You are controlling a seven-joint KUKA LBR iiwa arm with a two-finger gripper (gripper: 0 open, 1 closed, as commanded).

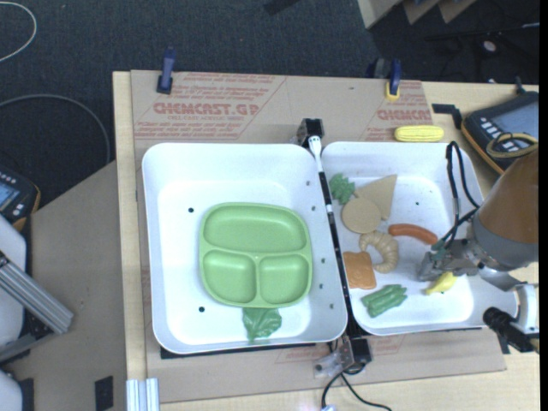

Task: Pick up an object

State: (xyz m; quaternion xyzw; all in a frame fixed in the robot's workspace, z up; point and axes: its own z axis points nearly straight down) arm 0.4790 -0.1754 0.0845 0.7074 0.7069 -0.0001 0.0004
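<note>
- In the right bin [411,157], near its right wall, the gripper [434,268] sits low over a small yellow banana [440,284].
- The banana lies just below and right of the fingertips; whether they touch it cannot be told.
- Whether the gripper is released or clenched cannot be told.
- Close by lie a sausage [413,232] and a croissant [382,249].
- The board [205,105] behind the bins reads "CHEMCAST" in red.
</note>
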